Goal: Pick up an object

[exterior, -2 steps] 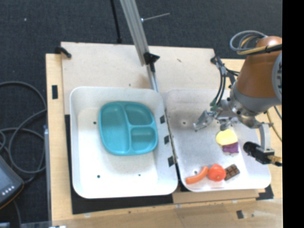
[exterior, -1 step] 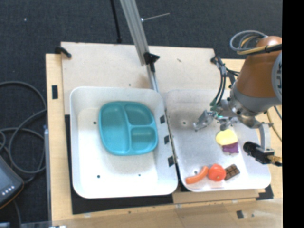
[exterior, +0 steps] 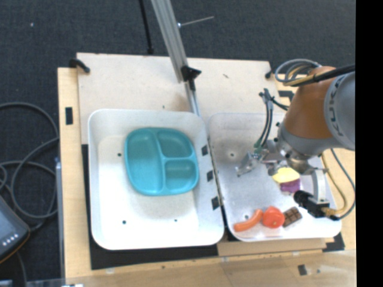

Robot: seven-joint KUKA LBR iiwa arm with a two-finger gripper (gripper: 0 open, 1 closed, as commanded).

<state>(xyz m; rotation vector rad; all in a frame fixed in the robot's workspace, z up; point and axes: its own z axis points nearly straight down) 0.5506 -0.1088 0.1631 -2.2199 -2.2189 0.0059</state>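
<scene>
Gripper [exterior: 246, 165] over mid right bin [exterior: 230, 130], toward its left wall; jaw state cannot be told. Yellow-purple object [exterior: 287, 180] near right wall, under wrist. Along front edge: orange carrot [exterior: 247, 220], red-orange ball [exterior: 273, 217], brown block [exterior: 292, 216]. Teal divided plate [exterior: 161, 161] in left bin [exterior: 108, 160], w/ center wall between.
</scene>
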